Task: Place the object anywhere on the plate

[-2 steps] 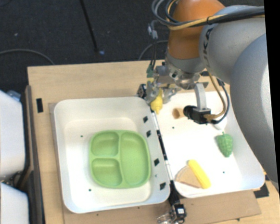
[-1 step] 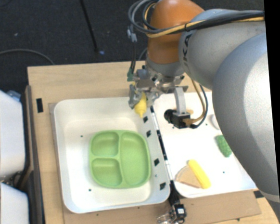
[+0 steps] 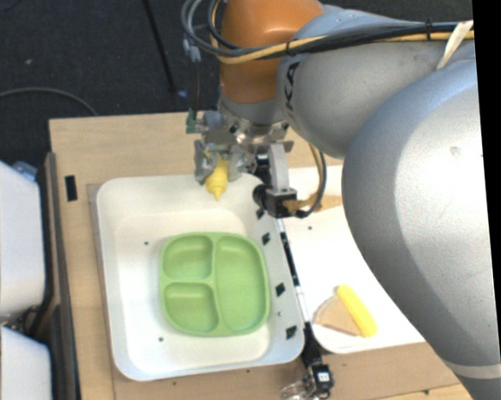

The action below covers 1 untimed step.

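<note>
- Standing over the bench, I see two shallow white bins side by side; the left bin point(image 3: 122, 274) sits below and to the left of the gripper.
- Inside that bin lies a green plate point(image 3: 214, 284) with three compartments, flat on the bin floor, below the gripper and a little to its left. Nothing rests on it, so the task looks unfinished.
- The gripper point(image 3: 217, 176) hangs over the far edge of the left bin, above the plate's far side, pointing down from the grey arm point(image 3: 381, 98).
- A small yellow object point(image 3: 217, 182) shows right at the gripper's tip, apparently clamped between the fingers and lifted off the bin floor. My guess is that it is raised this way so it can be carried over the plate's rim.
- Directly under the gripper is bare bin floor, not the plate, so letting go here would likely miss. The arm probably needs to travel toward the near side first.
- Between the bins runs a dark divider strip point(image 3: 284, 270), below and just right of the gripper.
- In the right bin point(image 3: 321, 224), well below and right of the gripper, lie a yellow block point(image 3: 356, 309) resting against a tan wedge point(image 3: 333, 318), left untouched.
</note>
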Tool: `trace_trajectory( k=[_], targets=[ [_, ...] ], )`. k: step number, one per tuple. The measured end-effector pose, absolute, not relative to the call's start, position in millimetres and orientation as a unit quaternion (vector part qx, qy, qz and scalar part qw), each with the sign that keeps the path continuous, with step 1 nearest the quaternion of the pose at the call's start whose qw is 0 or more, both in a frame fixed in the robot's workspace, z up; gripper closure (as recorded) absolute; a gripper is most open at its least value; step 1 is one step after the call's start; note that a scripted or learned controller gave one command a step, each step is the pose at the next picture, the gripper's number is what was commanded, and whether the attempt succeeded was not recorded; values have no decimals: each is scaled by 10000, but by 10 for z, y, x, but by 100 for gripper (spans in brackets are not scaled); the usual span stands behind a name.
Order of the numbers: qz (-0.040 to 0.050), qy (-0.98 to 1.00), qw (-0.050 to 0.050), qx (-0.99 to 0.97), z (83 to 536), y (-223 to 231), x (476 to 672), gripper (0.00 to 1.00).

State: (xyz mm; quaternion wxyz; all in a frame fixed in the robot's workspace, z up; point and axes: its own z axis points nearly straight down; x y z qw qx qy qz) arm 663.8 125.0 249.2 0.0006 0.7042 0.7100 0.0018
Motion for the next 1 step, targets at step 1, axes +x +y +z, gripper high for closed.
trace_trajectory(
  k=[1],
  targets=[
    [1,7083,3,7059,2486,1210,6632,0]
  ],
)
